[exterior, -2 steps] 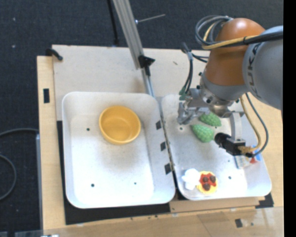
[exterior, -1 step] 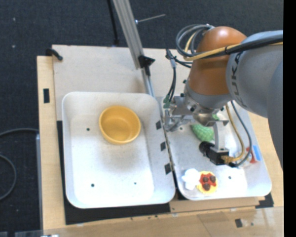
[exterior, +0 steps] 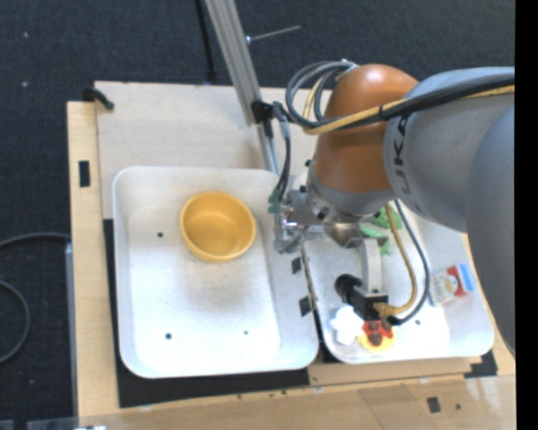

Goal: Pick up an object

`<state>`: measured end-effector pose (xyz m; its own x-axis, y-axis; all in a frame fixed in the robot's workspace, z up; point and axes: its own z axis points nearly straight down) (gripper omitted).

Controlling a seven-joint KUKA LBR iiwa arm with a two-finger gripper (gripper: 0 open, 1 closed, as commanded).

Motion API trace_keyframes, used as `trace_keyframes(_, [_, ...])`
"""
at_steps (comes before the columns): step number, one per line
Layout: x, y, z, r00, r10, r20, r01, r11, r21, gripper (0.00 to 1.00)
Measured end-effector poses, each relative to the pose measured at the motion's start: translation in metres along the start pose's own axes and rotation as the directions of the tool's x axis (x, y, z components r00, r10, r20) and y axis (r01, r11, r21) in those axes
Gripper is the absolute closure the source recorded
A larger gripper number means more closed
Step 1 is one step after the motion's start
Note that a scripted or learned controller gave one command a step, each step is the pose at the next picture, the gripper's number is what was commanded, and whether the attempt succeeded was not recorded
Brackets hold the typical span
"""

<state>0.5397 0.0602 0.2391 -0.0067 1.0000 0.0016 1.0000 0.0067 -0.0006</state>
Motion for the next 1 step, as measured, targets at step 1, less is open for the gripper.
trace_keyframes(1, [-0.0017, 0.0006, 0.0001, 1.0, 0.004, -0.001, -0.004, 1.0, -0.001, 0.0])
